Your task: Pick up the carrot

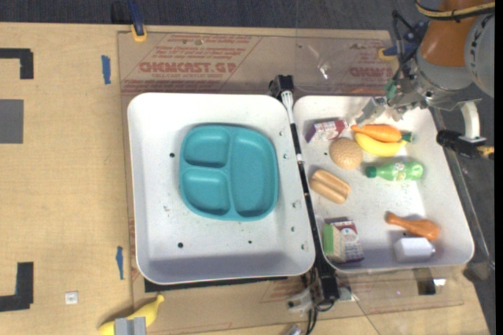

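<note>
Broadly, two white bins sit side by side on the bench: the left bin (149, 168) bears a teal divided plate (230, 171), the right bin (456, 204) a scatter of toy foods. The arm (456, 34) reaches over the right bin's far corner, its gripper (397, 101) low above the items there. Whether the end effector is wide or narrow I cannot tell (the wrist hides the tip from this slant). The carrot (379, 132) lies on the bin floor near the far edge, resting along the top of a yellow banana (380, 144), with a green bottle (395, 170) just beside them and a tan egg-like piece (346, 152) near. A chicken drumstick (413, 225) lies well apart, toward the near side. Judging by this, the approach looks nearly made, but the carrot is not lifted; closing on it and raising it are still left
</note>
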